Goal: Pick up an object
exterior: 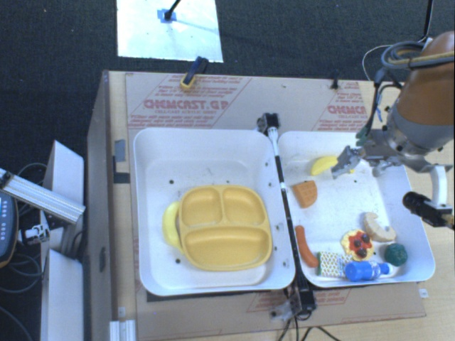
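Note:
The right bin holds several toys. A yellow banana-like piece lies near its back, with an orange wedge just in front of it. My gripper hovers over the back of this bin, right of the yellow piece. Its fingers are spread, nothing shows between them, and the left one is close to the yellow piece. Along the bin's front lie a red sausage, a speckled square, a blue bottle, a yellow and red toy, a beige ring and a green ball.
The left bin holds a yellow divided plate with a yellow round piece tucked under its left edge. A black divider rail runs between the bins. The grey arm with its orange band comes in from the right.

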Robot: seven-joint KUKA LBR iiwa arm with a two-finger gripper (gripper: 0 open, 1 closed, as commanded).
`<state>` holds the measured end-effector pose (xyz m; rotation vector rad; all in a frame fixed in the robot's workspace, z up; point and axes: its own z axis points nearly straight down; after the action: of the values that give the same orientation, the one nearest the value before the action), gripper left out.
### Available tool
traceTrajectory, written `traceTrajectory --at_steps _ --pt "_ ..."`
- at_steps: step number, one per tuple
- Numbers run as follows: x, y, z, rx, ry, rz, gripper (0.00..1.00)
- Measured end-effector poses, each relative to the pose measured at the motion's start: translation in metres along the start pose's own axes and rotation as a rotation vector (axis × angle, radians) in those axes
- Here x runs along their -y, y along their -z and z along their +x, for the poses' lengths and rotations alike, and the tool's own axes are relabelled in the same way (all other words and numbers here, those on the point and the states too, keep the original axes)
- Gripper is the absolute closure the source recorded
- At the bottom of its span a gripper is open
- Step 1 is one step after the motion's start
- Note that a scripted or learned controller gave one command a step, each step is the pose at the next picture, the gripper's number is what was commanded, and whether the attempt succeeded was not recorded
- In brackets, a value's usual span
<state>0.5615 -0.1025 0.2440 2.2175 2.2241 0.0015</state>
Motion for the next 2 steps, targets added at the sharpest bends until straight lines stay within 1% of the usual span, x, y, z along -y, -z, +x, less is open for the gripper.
traceTrajectory --at_steps 1,2 --pt "-0.082 -0.060 0.023 0.000 0.001 0.001 0.00" --pt "-0.070 -0.092 0.018 0.000 -0.002 0.001 0.00"
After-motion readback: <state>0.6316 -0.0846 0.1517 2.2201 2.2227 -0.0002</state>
